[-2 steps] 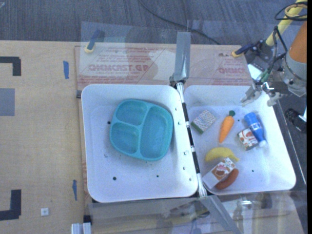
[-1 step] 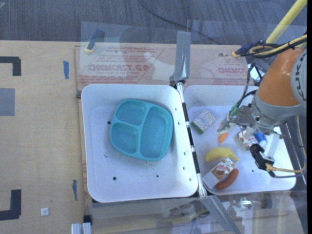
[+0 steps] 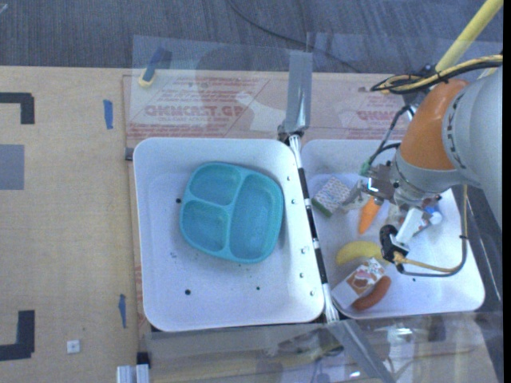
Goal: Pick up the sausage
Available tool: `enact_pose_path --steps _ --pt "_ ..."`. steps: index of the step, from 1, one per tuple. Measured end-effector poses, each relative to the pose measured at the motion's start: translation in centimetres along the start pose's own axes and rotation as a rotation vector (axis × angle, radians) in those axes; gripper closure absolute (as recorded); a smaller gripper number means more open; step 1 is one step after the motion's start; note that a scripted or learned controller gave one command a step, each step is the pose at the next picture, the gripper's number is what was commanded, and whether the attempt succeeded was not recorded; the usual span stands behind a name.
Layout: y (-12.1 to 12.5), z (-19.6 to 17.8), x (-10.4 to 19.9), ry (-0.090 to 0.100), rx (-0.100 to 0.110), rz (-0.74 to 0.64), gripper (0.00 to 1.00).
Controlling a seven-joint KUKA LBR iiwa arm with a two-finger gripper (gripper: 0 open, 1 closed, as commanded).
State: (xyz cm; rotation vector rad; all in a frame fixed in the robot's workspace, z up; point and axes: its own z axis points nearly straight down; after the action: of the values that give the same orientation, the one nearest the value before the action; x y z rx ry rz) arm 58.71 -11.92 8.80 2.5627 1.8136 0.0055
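The sausage [image 3: 372,294] lies in the lower part of the right bin [image 3: 457,292], low in the frame and close to the bin's near rim, a reddish-brown piece lying at a slant. Its upper side sits just beside a small brown and white carton [image 3: 366,275] (the two look to be touching, though I can't be sure). Above the carton is a yellow banana [image 3: 357,251], and above that an orange carrot [image 3: 366,215] standing nearly straight up and down in the picture. A white and green packet [image 3: 334,193] rests near the bin's left wall.

The grey arm [image 3: 471,134] with its orange band comes in from the right edge of the frame and hangs over the upper middle of this bin. The claw [image 3: 377,190] is over the top end of the carrot, well apart from the sausage; whether it is released or clenched I cannot tell from here.

The left bin [image 3: 152,238] holds a teal divided plate [image 3: 232,212] near its centre, and both bins sit on the pale wooden bench [image 3: 64,214]
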Motion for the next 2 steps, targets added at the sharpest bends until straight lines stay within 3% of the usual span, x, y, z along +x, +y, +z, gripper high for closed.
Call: enact_pose_path --steps 1,2 --pt "-9.1 -0.1 -1.9 0.003 -0.001 0.135 0.00" --pt "-0.5 0.0 2.6 -0.002 -0.003 0.310 0.00"
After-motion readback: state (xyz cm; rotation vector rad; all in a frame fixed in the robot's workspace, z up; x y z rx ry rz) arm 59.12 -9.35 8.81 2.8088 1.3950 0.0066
